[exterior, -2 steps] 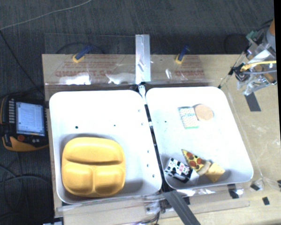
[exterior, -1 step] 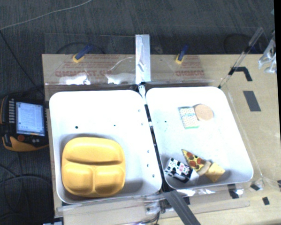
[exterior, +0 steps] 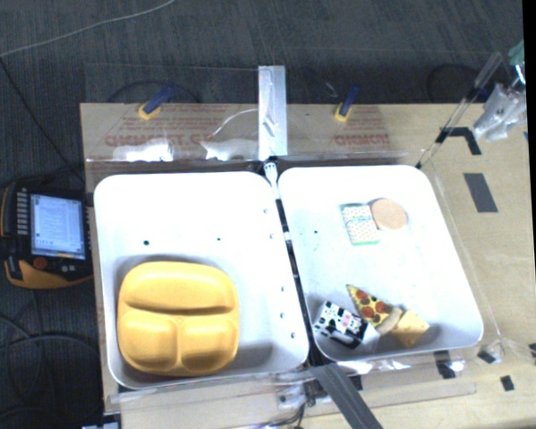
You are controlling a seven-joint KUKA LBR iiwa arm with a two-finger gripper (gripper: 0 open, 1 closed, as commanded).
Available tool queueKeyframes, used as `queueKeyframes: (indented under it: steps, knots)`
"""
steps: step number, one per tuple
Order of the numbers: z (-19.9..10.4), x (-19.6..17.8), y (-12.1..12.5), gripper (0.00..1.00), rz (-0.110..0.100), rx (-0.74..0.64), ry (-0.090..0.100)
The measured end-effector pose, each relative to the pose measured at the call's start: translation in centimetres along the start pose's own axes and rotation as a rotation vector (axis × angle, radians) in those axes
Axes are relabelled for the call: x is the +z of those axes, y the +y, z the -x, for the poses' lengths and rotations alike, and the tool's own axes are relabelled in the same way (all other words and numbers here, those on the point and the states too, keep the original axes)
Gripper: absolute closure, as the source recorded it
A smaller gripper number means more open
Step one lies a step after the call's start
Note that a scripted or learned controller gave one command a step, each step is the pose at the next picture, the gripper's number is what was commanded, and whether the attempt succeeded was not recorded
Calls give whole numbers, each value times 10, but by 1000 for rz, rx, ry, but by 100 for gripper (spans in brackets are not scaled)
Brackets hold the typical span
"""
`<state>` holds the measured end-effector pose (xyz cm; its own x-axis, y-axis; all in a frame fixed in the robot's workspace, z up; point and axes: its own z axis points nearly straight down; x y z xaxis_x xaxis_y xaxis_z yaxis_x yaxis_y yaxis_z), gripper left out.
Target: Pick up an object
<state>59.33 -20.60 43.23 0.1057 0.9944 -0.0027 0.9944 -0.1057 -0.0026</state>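
Pick not yet begun: every object lies loose in the bins, and the arm is parked at the far right corner of the table point(exterior: 504, 268).

By my reading this is the approach stage. The biggest candidate, the yellow loaf-shaped block point(exterior: 177, 316), fills the near-left corner of the left bin point(exterior: 187, 204) and looks too broad for two fingers. The right bin point(exterior: 431, 245) offers smaller targets: a pizza-slice toy point(exterior: 371, 304) touching a tan wedge point(exterior: 410, 327) and a black-and-white spotted piece point(exterior: 338, 323) against the near wall, with a round tan disc point(exterior: 390, 215) and pale green card point(exterior: 360, 223) farther back. What seems to be the claw point(exterior: 503, 109) hangs off the bins' upper right; I cannot tell its opening, and nothing is visibly in it. Next, it must swing left and descend over one piece.
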Motion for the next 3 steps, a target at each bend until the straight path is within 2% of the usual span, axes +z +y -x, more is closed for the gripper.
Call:
queueKeyframes:
  steps: [1, 2, 3]
  knots:
    - [-10, -1, -58, 100, 4, -661, 0]
    - [13, -1, -62, 100, 6, -1112, -1]
    - [12, -10, -58, 100, 10, -1114, -3]
